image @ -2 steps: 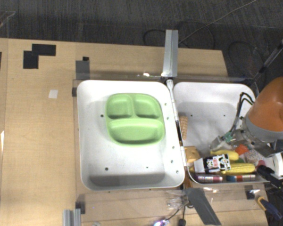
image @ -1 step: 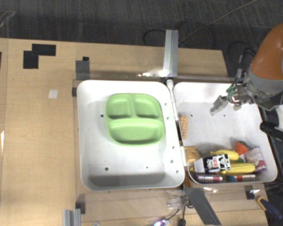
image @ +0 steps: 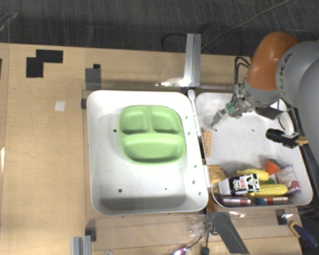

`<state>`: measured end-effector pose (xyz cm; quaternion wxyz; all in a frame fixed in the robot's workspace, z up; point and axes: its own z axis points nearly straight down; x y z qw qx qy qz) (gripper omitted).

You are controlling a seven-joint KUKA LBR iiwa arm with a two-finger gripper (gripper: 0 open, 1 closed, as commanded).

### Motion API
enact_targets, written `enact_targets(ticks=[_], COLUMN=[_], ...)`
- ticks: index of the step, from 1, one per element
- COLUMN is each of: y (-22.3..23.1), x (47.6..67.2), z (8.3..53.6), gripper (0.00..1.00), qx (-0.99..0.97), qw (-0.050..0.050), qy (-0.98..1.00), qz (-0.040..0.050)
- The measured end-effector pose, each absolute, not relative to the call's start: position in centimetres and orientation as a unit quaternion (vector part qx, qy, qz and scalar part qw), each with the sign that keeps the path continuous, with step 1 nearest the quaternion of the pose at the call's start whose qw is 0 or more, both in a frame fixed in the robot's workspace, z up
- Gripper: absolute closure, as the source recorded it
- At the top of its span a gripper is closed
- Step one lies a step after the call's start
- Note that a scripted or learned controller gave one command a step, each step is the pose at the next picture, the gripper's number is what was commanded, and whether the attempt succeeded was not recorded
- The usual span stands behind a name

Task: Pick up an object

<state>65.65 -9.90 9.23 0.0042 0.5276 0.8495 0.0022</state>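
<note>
— Where's the tool [image: 219,119]?
— I see it over the right bin [image: 244,142], near its far left corner; whether it's spread, I cannot tell.
— And the objects?
— The toys [image: 255,185] crowd that bin's near edge. The green tray [image: 150,133] lies in the left bin [image: 103,158].

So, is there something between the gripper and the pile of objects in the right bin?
Nothing visible. The gripper hovers over the right bin's bare upper part; the pile of objects lies along its lower edge.

Green tray [image: 151,133] (left bin [image: 103,190])
</note>
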Motion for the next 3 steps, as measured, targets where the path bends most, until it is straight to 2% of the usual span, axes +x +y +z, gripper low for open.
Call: enact_targets(ticks=[1, 2, 3], y=[-9.9, -9.7, -15.0], x=[65.6, 65.9, 63.4], z=[9.2, 10.5, 9.0], gripper=[0.0, 1.0, 1.0], qx=[0.527, 0.525, 0.569], qw=[0.004, 0.008, 0.006], qy=[0.85, 0.851, 0.822], qz=[0.0021, 0.004, 0.0025])
